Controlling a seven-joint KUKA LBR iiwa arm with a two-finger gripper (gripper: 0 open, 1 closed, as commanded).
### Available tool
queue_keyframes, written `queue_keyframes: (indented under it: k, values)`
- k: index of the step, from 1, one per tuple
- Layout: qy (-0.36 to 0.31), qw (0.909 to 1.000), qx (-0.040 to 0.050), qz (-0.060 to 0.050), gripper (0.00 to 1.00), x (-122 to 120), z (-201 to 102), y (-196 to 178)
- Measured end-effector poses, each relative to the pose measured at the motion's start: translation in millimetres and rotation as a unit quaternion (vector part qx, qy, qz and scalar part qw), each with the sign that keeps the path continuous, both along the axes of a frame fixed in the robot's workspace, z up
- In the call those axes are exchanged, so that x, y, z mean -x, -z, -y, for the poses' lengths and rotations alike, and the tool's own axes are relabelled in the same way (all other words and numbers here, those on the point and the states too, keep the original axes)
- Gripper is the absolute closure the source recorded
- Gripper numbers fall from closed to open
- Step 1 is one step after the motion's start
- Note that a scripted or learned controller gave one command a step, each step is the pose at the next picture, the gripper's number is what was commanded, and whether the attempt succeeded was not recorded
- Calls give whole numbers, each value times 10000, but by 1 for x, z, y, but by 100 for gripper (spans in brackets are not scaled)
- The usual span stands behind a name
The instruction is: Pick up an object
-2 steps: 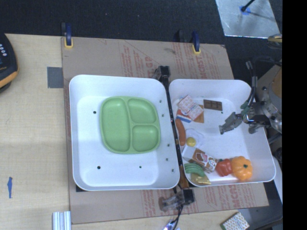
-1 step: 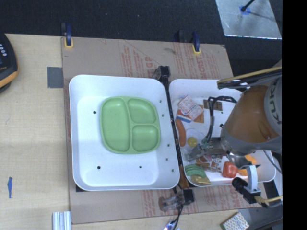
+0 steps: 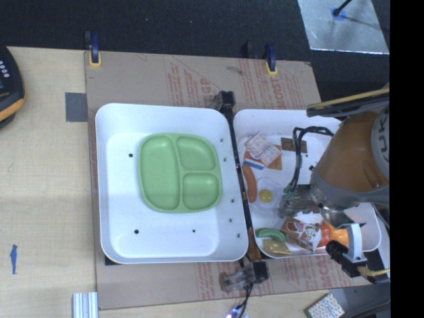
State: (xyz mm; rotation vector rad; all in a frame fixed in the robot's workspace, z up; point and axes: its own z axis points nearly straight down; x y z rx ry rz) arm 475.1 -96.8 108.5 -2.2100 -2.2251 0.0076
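Cardboard sheeting covers the bench, clamped at the far edge, with two white bins side by side on it and dark floor beyond.

Gripper [image 3: 295, 204] is down inside the right bin [image 3: 246, 121], hanging below the orange band of the arm [image 3: 351, 158]. From this slant I see dark metal parts and a cable loop at the wrist, but the tips are lost against the clutter, so I cannot tell how far apart they stand or whether anything sits between them. Not logging a grasp.

Working outward: just beside the tool, toward me, lies a brown printed packet [image 3: 301, 234], with an orange toy [image 3: 336, 234] at its right and a green piece [image 3: 270, 232] at its left. A small yellow disc [image 3: 265, 195] sits near the tool's left, then a red sausage [image 3: 250, 181] along the bin's left wall, and a red-and-white wrapper [image 3: 262, 148] farther up. Any of these would serve as the pick; the packet looks the closest.

Left bin [image 3: 119, 237] holds a green divided plate [image 3: 179, 172], well apart from the tool.

Risks, my judgement: the things are crowded, so a close could catch two at once or pinch a wrapper edge that slips on lift. The flat packet may offer no purchase. The cable loop could possibly snag on the bin wall.
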Motion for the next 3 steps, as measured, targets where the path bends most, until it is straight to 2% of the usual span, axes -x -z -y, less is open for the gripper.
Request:
queue_keyframes:
  k: [1, 2, 3]
  values:
    - [1, 10000, 6, 32, 100, -17, -3, 18]
    - [14, 10000, 8, 33, 100, -23, -1, 17]
    - [31, 10000, 27, 61, 100, -92, 70, 15]
